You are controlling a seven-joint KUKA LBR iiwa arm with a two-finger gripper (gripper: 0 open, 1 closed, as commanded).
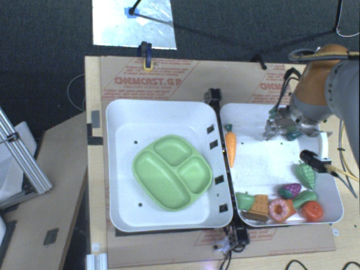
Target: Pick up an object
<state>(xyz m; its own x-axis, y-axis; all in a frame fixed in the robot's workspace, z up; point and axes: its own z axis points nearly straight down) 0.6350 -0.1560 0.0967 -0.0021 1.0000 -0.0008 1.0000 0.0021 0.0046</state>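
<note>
My gripper hangs low over the far part of the right bin, above bare white floor, and nothing shows in it. An orange carrot lies along the bin's left wall, well to the gripper's left. Along the near wall sit several toy foods: a green piece, a tan waffle-like block, a pink donut, purple grapes, a red tomato and a green leafy piece.
The left bin holds a light green divided plate. A black divider with clips runs between the two bins. The arm's grey and orange body comes in over the right bin's far right corner.
</note>
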